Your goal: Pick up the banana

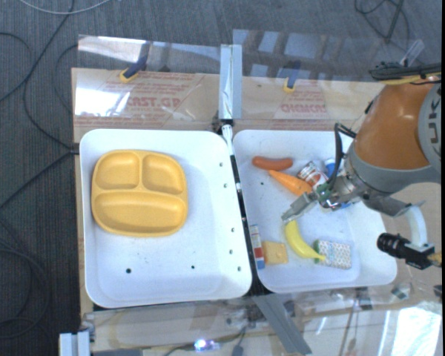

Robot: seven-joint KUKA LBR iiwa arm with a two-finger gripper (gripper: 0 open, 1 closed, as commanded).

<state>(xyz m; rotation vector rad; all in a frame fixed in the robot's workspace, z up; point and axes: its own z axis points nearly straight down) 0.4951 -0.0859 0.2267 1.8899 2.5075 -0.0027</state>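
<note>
banana (pixel 300 241) lying flat in the right bin (pixel 371 273), toward the front half, long axis slanted, lower end touching or just beside a speckled sponge-looking block (pixel 334 253). cracker-ish orange square (pixel 276 253) just to its other side, near the bin's inner wall. gripper (pixel 299 208) hanging right above the banana's upper end, reaching in from the right, nothing pinched in it. jaws look drawn close together into one grey point, but too small and slanted to say for sure, so honestly can't tell.

plenty to go sideways from here:
- coming down with jaws not spread enough, just poking the curved skin and rolling or skidding the banana away
- landing on the tip rather than the middle, so a lift would let it pivot and drop out
- clipping the carrot (pixel 289 182) or the small can (pixel 310 173) sitting just behind the wrist on the way down
- catching the sponge block along with the banana, given how tight they sit
- slick bin floor helping anything nudged slide off

sausage (pixel 272 163) further back and the yellow divided plate (pixel 139 192) in the left bin (pixel 200 265) well out of the way.
</note>
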